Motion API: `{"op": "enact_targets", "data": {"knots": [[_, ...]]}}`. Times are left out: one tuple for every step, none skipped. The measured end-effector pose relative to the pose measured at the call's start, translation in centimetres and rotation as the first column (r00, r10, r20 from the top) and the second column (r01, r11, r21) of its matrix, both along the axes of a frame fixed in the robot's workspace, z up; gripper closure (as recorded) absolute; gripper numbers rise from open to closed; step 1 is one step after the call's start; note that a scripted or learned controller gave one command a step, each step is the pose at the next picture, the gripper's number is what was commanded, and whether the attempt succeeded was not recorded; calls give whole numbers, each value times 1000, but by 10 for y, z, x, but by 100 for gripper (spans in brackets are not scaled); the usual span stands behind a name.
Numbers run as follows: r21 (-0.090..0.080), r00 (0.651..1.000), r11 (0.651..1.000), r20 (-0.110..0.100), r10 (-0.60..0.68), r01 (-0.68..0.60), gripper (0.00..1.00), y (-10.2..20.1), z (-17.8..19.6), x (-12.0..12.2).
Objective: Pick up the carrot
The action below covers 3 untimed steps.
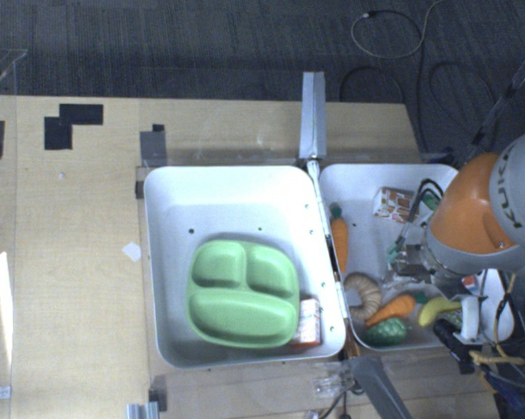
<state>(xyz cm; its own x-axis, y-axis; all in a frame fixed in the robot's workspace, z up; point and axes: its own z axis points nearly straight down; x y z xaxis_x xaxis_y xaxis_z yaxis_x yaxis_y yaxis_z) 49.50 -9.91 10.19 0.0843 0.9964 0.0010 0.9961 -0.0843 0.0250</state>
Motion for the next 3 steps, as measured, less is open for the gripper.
{"op": "enact_targets", "data": {"knots": [[0, 1000, 1000, 0, 0, 0, 0, 0, 0, 0], [1, 992, 993, -21, -121, 121, 0, -29, 12, 12], [-12, 981, 981, -6, 195, -195, 0, 9, -11, -3]]}}
